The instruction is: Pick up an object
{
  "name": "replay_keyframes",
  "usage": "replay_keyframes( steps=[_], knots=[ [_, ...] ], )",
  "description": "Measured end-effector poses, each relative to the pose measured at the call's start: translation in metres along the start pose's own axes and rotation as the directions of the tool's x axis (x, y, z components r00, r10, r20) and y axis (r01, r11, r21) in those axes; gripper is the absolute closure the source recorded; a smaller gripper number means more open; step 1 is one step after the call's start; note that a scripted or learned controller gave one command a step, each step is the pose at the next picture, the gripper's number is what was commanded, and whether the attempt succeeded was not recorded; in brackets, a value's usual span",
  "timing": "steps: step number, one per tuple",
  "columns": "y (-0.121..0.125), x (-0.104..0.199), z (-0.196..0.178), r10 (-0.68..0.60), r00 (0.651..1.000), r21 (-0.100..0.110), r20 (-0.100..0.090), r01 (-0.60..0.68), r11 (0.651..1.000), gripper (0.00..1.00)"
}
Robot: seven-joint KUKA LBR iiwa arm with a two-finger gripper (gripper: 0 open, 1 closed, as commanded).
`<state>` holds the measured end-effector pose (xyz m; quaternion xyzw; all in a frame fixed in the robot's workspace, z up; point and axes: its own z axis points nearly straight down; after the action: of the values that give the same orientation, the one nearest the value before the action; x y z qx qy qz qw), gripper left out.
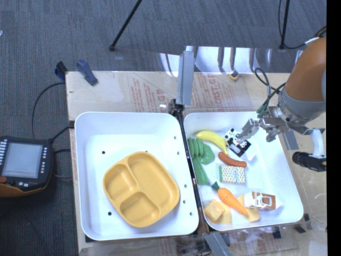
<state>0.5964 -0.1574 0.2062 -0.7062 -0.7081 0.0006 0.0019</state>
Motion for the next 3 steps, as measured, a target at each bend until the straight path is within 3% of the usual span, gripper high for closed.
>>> replay_keyframes(
  steps=[1, 2, 3],
  knots=[
    [0.008, -0.056, 0.017, -0.047, 0.999, 0.0, 0.002, 0.047, 0.999, 0.0],
    [0.023, 0.02, 0.094, -0.19, 0.982, -0.018, 0.008, 0.19, 0.982, 0.0],
    [0.056, 0.064, 0.103, 0.002, 1.0, -0.029, 0.014, -0.002, 1.0, 0.0]
  ],
)
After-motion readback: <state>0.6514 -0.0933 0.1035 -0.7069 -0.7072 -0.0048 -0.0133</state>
